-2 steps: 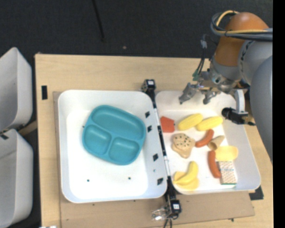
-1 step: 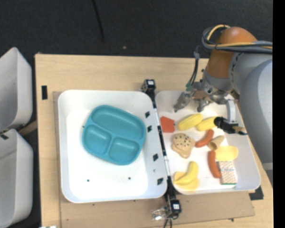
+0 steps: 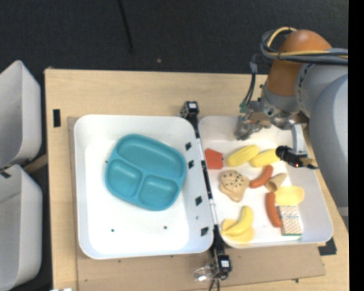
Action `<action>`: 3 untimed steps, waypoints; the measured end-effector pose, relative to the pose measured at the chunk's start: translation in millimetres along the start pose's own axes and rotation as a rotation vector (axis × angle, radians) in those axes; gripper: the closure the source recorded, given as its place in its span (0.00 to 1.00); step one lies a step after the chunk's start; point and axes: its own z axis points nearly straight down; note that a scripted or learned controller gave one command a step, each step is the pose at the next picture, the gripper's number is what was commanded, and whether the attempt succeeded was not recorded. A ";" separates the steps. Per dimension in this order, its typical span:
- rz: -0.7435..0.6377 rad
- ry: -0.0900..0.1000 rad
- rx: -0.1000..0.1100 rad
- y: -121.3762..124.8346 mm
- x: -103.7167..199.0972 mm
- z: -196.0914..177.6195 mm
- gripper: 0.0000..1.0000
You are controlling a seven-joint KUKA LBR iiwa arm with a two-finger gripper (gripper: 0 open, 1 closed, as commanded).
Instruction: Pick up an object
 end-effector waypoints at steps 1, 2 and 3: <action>-0.002 0.002 -0.005 11.9 -3.0 -52.8 1.00; -0.002 0.003 -0.004 15.3 3.6 -99.9 1.00; -0.004 0.003 -0.002 16.4 2.2 -127.0 1.00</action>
